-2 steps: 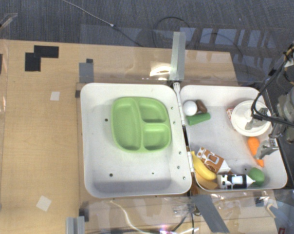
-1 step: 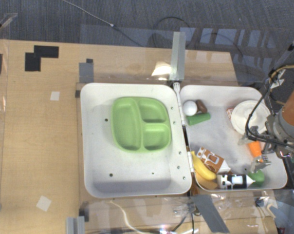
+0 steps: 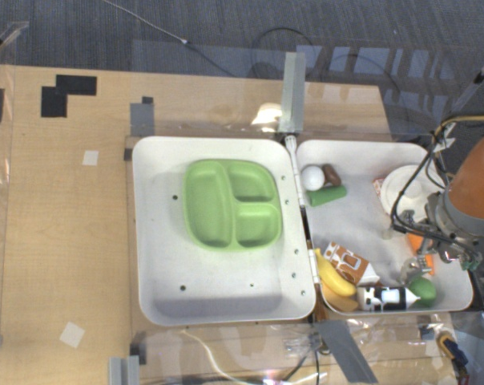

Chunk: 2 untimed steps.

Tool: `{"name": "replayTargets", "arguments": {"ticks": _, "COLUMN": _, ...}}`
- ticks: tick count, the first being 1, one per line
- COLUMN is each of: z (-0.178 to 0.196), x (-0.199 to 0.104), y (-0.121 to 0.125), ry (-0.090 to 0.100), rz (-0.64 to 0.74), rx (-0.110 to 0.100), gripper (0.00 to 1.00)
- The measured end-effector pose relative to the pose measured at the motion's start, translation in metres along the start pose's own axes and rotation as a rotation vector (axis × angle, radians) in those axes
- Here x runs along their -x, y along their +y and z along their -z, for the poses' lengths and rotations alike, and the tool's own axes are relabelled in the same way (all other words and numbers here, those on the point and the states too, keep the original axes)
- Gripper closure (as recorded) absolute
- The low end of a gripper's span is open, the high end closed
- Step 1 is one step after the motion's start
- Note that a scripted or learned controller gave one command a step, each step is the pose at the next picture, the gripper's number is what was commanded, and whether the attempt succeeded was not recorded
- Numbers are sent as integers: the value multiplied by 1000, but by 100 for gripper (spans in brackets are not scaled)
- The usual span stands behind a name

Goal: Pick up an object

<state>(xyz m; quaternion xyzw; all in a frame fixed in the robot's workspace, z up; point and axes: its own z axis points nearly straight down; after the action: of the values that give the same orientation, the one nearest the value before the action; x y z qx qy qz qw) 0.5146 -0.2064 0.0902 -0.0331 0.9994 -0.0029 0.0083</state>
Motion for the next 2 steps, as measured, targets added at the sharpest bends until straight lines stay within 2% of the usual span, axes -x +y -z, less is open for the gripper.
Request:
{"name": "replayTargets", "arguments": {"ticks": 1, "z": 14, "x": 5, "y": 1, "ry": -14, "rz": 8, "rx": -4, "gripper": 100}}
{"name": "replayTargets", "arguments": {"ticks": 2, "z": 158, "x": -4, "y": -1, "ry": 0, "rz": 258, "rx": -1, "gripper": 100}}
